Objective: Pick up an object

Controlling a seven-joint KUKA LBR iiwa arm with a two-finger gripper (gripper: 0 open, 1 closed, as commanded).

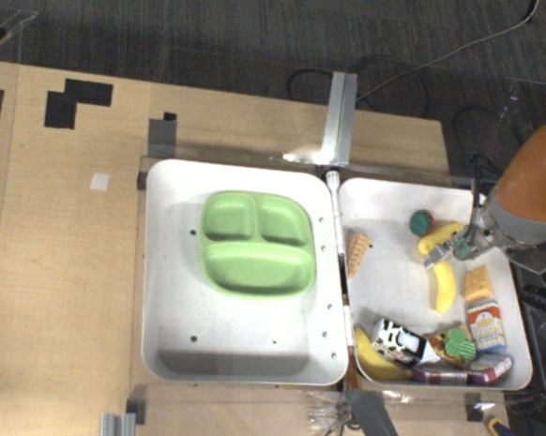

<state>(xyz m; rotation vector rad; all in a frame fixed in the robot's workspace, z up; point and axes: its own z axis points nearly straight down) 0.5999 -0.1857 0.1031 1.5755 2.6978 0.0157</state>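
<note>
Nearest the camera, along the near wall of the right bin (pixel 345 265), lies a heap of small goods: a yellow banana-like piece (pixel 373 358), a black-and-white item (pixel 397 341) on top of it, a green-topped toy (pixel 458 347), a dark marker-like stick (pixel 439 374) and a small labelled packet (pixel 485 328). Beyond that heap, toward the bin's middle, a yellow banana (pixel 443 287) lies with its long axis running roughly away from the camera. Beyond it again, a second yellow curved piece (pixel 434 238) lies slantwise, with a dark green ball (pixel 421 220) just beside its far end. An orange cone-like piece (pixel 356 250) rests against the divider side of this bin, and a tan block (pixel 478 283) sits between the packet and the arm. To the left of the right bin, the left bin (pixel 155 278) holds a green divided tray (pixel 256 241). The gripper (pixel 457 246) hangs low over the right bin, at the nearer end of the slanted yellow piece and just beyond the far tip of the banana; whether it touches either cannot be told. Whether its fingers stand apart or together cannot be told, and nothing is seen clamped between them. Judgement: the slanted yellow piece is the likeliest target, lying just to the divider side of the pincer, its long axis angled across the bin. The grasp is not yet made.
</note>
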